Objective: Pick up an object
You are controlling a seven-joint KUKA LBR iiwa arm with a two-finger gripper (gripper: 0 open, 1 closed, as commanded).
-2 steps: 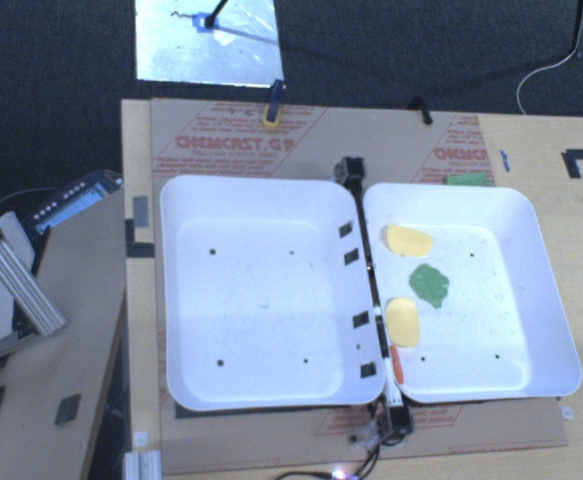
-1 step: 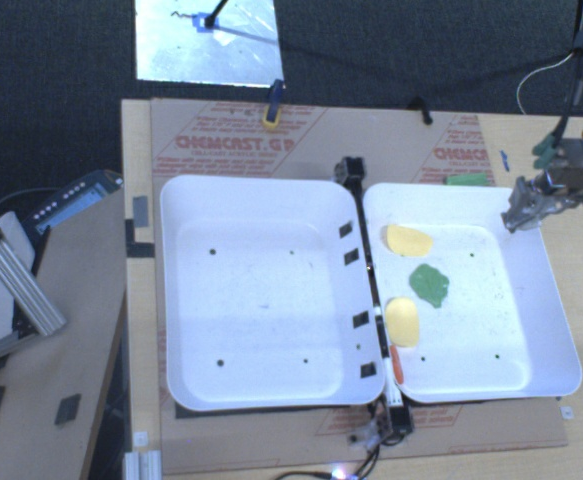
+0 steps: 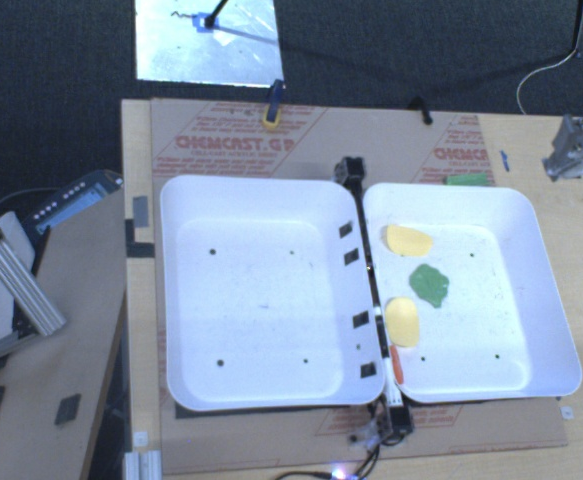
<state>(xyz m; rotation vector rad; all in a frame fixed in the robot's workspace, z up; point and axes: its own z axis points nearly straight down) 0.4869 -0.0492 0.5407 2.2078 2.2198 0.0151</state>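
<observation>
- The step in hand looks like the very start: the hand (image 3: 574, 150) sits at the far right of the view, above the counter (image 3: 531, 143) and outside the 2 bins, well apart from every object.
- Whether the hand is open or closed I cannot tell; it is small and blurred there, and nothing shows in its grip.
- The candidates all lie in the right bin (image 3: 531, 298), near its left wall: an upper yellow piece (image 3: 408, 240), a green piece (image 3: 430, 284) just below it, and a lower yellow piece (image 3: 402, 321) just beside the green one.
- A thin orange piece (image 3: 397, 364) lies against the divider edge, low in that bin.
- The left bin (image 3: 261, 288) holds nothing to pick.
- The next move, as I judge it, calls for travel leftward over the right bin, then a descent on 1 piece.
- The 3 pieces lie close together, and all look flat, so centring on 1 without nudging its neighbour may be the hard part.
</observation>
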